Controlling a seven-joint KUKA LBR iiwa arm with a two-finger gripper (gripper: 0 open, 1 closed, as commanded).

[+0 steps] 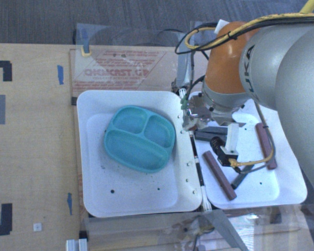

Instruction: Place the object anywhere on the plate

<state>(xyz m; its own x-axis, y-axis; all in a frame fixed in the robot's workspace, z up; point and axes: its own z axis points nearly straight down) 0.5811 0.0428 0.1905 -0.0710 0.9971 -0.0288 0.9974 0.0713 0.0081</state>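
**While the arm crowds the right bin, the plate lies in open room**

Where the two white bins meet, their rims touch. The gripper (190, 120) hangs right over that seam, near the far end. The left bin (81, 140) has free floor on every side of the teal plate (140, 138), most of it toward the near rim and the left wall. The plate's right edge comes close to the shared rim, just beside the gripper.

The plate is a three-part dish, lying flat and turned at a slight angle in the far half of the left bin. The right bin (288, 187) holds the loose things. One mauve stick (218, 175) lies aslant near the shared rim. A second mauve stick (265, 145) lies almost lengthwise toward the right wall. A flat dark grey piece (206, 135) sits just below the gripper, and a thin dark grey piece (240, 180) lies between the two sticks. Which of these is the object to be placed cannot be told, but all of them are in the right bin, apart from the plate.

The grey arm (282, 67) reaches in from the right over the far part of the right bin, with its orange band (227, 67) above the wrist and the gripper pointing down. Whether the claw is spread or closed cannot be told.
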